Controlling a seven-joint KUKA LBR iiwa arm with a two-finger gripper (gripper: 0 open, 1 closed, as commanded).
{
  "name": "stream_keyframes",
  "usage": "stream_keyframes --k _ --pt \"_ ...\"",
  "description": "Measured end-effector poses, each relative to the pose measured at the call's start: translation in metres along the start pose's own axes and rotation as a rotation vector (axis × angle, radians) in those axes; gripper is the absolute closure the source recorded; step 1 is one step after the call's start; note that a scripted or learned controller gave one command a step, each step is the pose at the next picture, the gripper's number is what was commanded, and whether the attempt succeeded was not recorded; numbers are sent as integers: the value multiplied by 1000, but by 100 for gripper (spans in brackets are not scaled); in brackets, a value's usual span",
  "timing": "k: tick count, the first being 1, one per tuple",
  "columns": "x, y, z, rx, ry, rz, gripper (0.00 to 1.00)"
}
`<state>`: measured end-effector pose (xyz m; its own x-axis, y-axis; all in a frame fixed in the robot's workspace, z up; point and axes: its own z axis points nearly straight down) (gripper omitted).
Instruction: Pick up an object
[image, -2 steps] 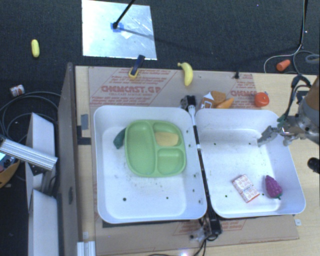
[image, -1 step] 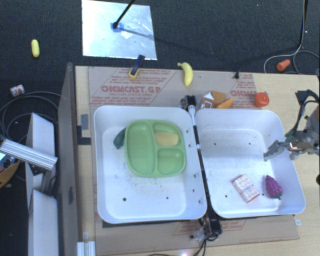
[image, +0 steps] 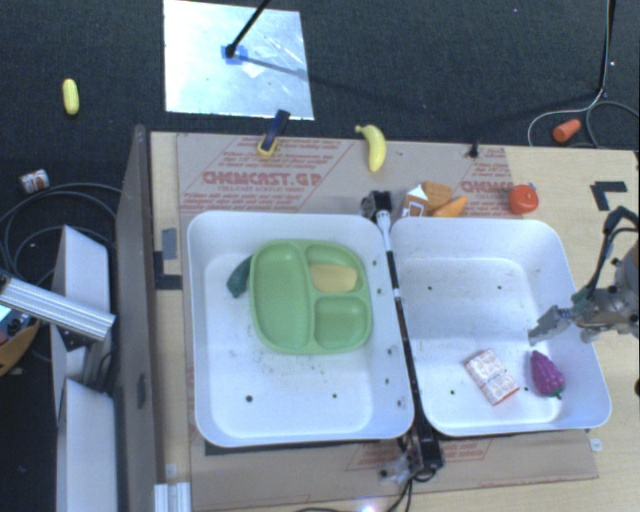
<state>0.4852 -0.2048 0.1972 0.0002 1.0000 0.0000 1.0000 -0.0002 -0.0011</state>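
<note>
The gripper (image: 549, 322) hangs at the right edge of the right bin (image: 470, 250); whether it is apart or together I cannot tell. Nearest, just below it, lies a knobbly purple toy fruit (image: 546, 374), the likeliest pick: come straight down and centre on its bumpy body. Further left lies a small flat packet (image: 491, 377). Far across, the left bin (image: 215, 300) holds a smooth green plastic tray (image: 300, 300).

Two white bins (image: 300, 425) (image: 500, 245) hold one green divided plate (image: 300, 320), one purple fruit (image: 546, 374) (grapes, perhaps) and one small packet (image: 492, 377).
</note>
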Motion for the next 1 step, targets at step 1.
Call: stream_keyframes --k 1 --pt "1 1 61 1 1 -1 0"
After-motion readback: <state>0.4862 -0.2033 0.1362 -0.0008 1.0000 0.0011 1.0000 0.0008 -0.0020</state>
